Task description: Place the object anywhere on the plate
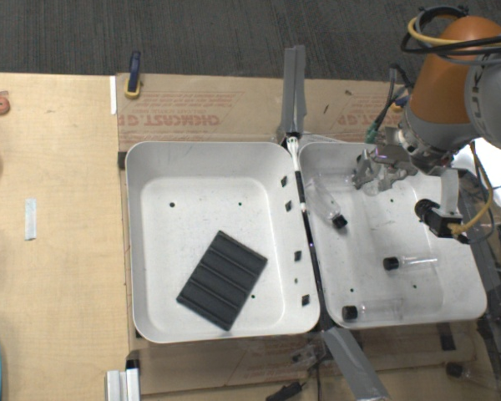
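Grey metal, the claw hangs over the far side of the right bin; we cannot tell its state. Small clear objects with black caps lie nearer the camera than the claw, while the dark ribbed plate lies well off in the left bin.

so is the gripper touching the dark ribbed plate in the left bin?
Apart. The camera view shows the gripper over the right bin, with the bin walls between it and the dark ribbed plate.
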`<state>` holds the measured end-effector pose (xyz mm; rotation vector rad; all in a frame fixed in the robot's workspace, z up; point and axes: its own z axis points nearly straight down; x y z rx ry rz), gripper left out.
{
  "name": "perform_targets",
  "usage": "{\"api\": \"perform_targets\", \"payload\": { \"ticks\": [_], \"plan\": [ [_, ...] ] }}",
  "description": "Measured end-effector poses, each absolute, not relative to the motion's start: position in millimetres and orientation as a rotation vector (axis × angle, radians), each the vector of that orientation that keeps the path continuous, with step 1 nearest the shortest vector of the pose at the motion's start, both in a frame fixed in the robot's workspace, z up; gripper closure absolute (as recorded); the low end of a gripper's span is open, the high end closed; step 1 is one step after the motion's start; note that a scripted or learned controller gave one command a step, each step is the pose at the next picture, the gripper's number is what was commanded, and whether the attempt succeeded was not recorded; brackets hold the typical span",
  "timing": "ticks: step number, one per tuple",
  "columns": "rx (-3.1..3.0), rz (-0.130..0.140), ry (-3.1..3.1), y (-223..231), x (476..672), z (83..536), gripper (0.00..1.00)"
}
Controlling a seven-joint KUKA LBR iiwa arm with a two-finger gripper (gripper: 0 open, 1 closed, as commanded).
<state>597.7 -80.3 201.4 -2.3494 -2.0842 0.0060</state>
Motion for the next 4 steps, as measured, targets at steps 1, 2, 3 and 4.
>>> {"api": "perform_targets", "payload": {
  "ticks": [1, 2, 3, 4],
  "plan": [
    [-2.370, 0.006, -2.060, 0.6, 564.2, 277.9, 1.00],
    [-2.367, 0.009, -2.063, 71.8, 518.1, 259.4, 1.00],
    [-1.802, 0.004, -2.573, 101.8, 543.6, 264.0, 1.00],
    [-1.787, 0.007, -2.581, 104.8, 485.1, 217.3, 1.00]
  ]
}}
